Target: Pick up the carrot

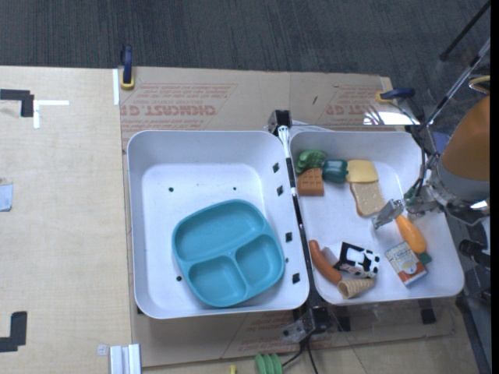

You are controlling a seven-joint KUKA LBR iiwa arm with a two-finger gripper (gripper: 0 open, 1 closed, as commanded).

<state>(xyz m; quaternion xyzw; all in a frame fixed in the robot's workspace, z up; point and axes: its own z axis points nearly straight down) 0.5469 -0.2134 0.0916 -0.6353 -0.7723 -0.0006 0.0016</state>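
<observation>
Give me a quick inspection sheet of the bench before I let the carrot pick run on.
Surface: two white bins; right bin holds the toys, left bin holds a blue divided tray.
Job's things: carrot lies near the right bin's right side.
Clutter: bread slice, juice carton, sausage, ice-cream cone, waffle, green vegetable.
Grippers: gripper at the carrot's upper end; grasp unclear.
Cables: black cable below the bins.
Surroundings: cardboard beneath the bins, dark carpet beyond.
</observation>
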